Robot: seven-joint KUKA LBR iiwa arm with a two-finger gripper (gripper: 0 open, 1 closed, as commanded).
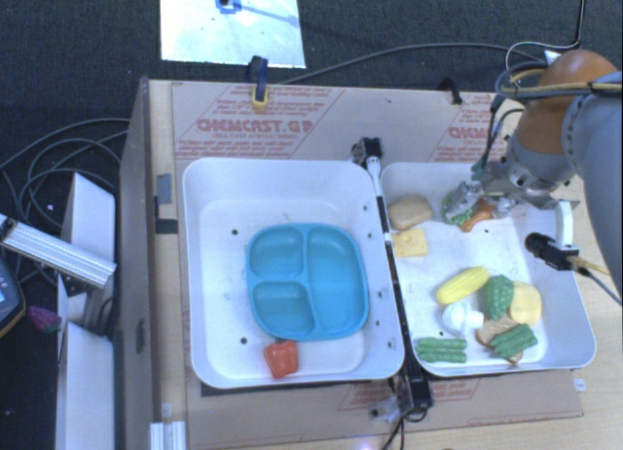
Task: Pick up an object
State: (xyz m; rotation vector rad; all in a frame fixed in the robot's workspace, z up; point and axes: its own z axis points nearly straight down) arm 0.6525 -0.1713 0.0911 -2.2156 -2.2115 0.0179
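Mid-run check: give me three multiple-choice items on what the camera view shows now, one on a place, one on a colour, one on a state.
1. Where does the divided plate lie?
A. left bin
B. right bin
C. on the bench outside both bins

2. What colour is the piece by the left bin's front wall, just below the plate?
A. yellow
B. green
C. red-orange

3. How does the tool stand?
A. raised high over the left bin
B. low at the right bin's far end, at a green and orange item
C. down on the plate

Answers:
1 A, the blue plate rests in the left bin.
2 C, the red-orange piece lies there.
3 B, the tool is low among the items at the bin's far end.
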